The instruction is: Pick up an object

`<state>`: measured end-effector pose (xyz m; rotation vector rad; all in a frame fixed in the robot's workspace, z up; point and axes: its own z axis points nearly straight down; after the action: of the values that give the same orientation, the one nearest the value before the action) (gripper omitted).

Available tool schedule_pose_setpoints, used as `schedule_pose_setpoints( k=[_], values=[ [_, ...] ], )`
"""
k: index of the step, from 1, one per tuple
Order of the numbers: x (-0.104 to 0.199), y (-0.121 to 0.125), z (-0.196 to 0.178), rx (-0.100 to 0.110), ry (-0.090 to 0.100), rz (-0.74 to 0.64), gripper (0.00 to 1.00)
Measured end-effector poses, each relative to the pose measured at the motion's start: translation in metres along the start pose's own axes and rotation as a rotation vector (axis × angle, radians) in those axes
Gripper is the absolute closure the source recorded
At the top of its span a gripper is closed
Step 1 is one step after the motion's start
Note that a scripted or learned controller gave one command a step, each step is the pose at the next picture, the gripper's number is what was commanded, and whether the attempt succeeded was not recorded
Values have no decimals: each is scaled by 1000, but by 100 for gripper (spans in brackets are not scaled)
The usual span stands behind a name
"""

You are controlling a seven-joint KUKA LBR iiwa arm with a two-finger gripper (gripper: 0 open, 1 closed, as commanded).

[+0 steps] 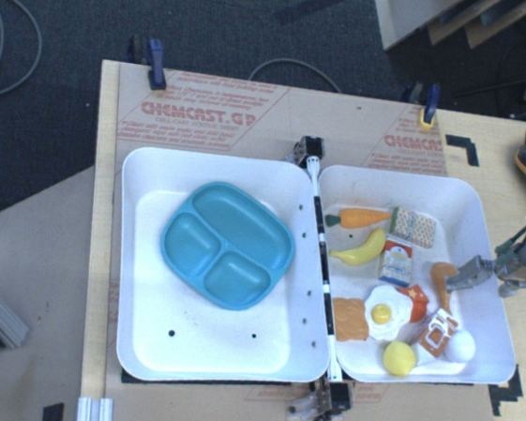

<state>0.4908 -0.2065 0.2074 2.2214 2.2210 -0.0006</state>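
Note:
The right bin (502, 223) holds several toy foods: an orange carrot (364, 218), a yellow banana (361, 248), a speckled pack (414, 228), a small blue and white carton (396, 263), a fried egg (385, 313), a slice of toast (351, 320), a lemon (399, 358) and a brown stick-shaped piece (441, 284). My gripper (471, 273) reaches in low over this bin's right side, its tip just right of the brown piece. I see nothing held in it.
A blue divided plate (229, 245) lies in the left bin (129, 265). A red and white carton (438, 333) and a white egg (461, 346) sit near the right bin's front right corner. Cables hang by the bench's right edge.

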Motion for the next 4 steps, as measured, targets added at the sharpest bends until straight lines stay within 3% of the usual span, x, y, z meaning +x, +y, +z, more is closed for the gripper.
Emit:
schedule_pose_setpoints(
  k=[1, 2, 3, 4],
  values=[
    [21, 48, 127, 0, 6, -3, 0],
    [19, 50, 108, -11, 1, -2, 100],
    [-20, 57, 55, -7, -5, 2, 100],
    [-17, 56, 59, -1, -1, 0, 0]
  ],
)
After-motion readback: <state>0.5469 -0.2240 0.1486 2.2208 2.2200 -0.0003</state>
